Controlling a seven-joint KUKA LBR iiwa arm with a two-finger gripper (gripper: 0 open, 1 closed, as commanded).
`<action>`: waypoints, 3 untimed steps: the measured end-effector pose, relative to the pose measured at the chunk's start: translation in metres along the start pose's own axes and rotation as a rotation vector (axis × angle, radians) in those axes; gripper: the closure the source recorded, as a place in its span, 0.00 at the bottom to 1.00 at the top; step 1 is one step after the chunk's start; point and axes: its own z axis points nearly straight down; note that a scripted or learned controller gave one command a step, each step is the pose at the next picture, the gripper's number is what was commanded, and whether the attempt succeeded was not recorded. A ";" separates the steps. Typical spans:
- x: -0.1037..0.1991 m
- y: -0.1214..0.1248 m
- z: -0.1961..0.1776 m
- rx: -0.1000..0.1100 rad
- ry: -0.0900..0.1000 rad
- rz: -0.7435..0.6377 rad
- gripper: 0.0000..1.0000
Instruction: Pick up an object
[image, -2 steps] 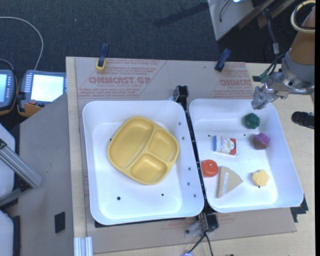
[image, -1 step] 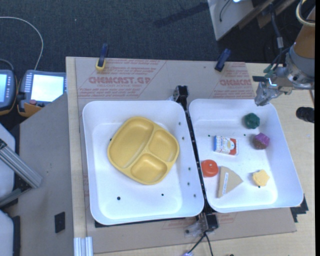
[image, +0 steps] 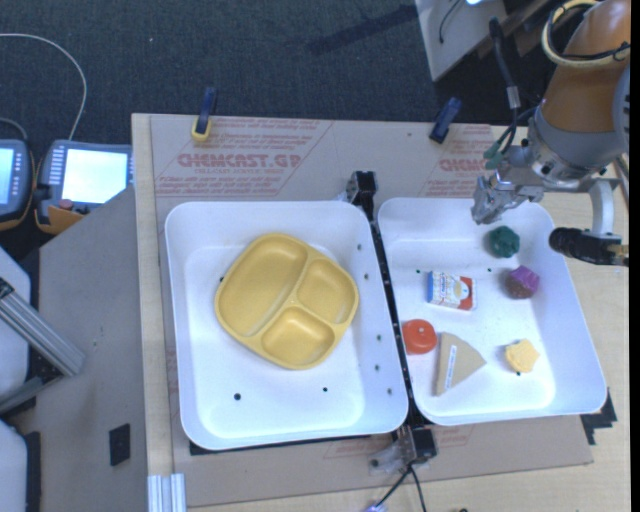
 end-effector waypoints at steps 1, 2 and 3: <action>0.060 -0.013 -0.004 -0.001 0.000 -0.001 1.00; 0.108 -0.038 -0.009 0.000 0.000 0.000 1.00; 0.155 -0.048 0.003 0.001 0.000 0.000 1.00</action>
